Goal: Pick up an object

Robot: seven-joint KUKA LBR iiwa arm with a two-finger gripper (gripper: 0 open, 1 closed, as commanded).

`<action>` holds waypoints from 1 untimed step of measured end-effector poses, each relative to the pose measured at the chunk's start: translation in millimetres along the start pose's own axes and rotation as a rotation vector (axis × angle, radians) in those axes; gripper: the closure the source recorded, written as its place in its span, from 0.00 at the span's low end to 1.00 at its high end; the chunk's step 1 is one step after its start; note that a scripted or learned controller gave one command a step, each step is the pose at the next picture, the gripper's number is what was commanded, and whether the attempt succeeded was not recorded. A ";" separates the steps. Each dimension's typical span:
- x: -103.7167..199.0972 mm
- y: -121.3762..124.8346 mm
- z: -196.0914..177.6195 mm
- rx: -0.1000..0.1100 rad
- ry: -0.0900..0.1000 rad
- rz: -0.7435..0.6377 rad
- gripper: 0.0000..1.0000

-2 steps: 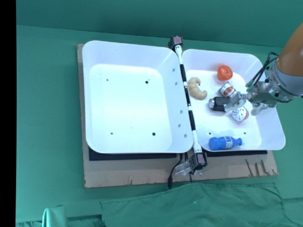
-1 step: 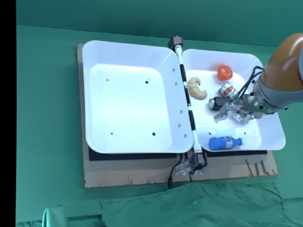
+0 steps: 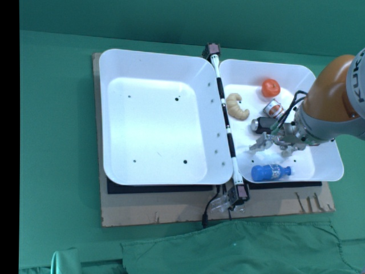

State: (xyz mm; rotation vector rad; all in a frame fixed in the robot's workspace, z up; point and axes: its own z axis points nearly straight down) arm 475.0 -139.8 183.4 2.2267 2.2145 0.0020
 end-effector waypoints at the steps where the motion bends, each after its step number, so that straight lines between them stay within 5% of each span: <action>1: -2.1 2.7 -11.4 -0.008 -0.005 0.003 1.00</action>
